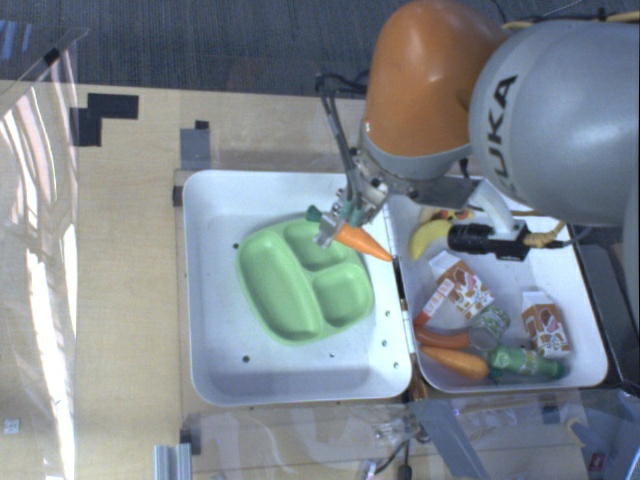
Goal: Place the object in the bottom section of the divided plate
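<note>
My end effector (335, 223) hung over the left white bin (215, 368), at the upper right edge of the green divided plate (305, 281). Between its fingers sat the leafy green end of a toy carrot (360, 241), so I had the fingers closed on that end. The carrot lay nearly flat, its long axis slanting from upper left to lower right. Its stem end was at my fingers, and its orange tip pointed down and right toward the wall between the two bins. Most of its body hung past the plate's right rim, above the bin floor. I could not tell whether the carrot touched the plate's rim.

The plate rested at an angle in the middle of the left bin, with one long section on its left side and two smaller ones on its right.

In the right bin (590, 363) lay a banana (430, 236), two small snack cartons (458, 290), a second carrot (455, 362) and a green bottle (525, 364). The bins stood side by side on the pale wooden counter (110, 298).
</note>
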`<act>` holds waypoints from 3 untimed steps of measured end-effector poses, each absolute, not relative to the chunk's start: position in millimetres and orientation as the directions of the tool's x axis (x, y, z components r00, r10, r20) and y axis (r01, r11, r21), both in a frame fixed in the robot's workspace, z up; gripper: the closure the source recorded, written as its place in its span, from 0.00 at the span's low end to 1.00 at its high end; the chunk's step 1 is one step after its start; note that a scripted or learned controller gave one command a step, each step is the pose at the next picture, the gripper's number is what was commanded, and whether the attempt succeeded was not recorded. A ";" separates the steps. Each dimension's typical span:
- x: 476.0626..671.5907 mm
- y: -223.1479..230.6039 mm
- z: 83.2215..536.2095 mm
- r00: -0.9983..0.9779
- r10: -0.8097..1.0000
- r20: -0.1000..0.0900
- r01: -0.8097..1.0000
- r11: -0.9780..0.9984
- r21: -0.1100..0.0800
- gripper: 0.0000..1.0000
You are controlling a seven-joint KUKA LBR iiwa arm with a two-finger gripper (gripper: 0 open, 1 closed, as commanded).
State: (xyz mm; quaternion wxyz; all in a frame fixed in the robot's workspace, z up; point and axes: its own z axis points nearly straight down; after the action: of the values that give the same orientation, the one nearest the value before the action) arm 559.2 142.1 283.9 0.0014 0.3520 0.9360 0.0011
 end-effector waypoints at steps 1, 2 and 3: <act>560.9 144.4 293.0 -0.756 0.654 -0.003 0.654 0.756 0.005 1.00; 562.8 146.3 302.3 -0.760 0.649 -0.005 0.649 0.760 0.006 1.00; 564.7 148.2 311.2 -0.764 0.645 -0.007 0.645 0.764 0.008 1.00</act>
State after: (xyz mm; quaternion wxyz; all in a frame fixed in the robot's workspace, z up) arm 564.7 148.2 311.2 0.0045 0.3431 0.9393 0.0025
